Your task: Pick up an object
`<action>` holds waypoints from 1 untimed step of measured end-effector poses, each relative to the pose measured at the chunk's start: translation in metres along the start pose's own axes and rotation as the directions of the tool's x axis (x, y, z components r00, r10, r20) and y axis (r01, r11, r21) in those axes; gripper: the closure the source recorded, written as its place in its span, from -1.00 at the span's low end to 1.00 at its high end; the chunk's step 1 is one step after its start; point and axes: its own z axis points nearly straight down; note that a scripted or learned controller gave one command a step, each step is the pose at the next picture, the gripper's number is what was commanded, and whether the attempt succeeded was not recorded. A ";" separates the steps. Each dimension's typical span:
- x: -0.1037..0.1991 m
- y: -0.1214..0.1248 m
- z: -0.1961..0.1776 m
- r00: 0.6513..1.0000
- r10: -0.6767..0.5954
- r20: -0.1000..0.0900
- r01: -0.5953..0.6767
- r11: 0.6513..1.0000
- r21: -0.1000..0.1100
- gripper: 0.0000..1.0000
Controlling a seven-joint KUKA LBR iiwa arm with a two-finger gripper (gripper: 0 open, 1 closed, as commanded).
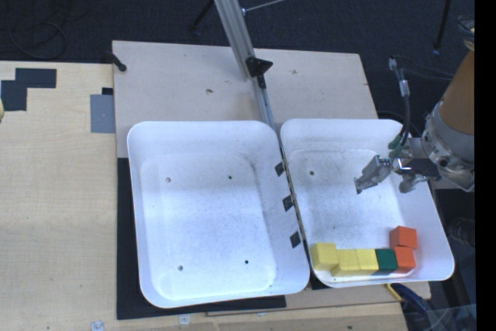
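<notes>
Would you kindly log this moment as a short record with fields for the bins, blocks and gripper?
left bin: white, shallow
right bin: holds all the blocks
blocks: yellow blocks, green block, two orange blocks, clustered at the near edge
gripper: over the right bin, apart from the blocks, holding nothing
task status: nothing picked yet

yellow (346, 257), green (386, 260) and orange blocks (403, 237), white bins (147, 137).
</notes>
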 end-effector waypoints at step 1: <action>-0.035 0.047 0.083 1.000 0.005 0.000 -0.005 1.000 0.014 -1.00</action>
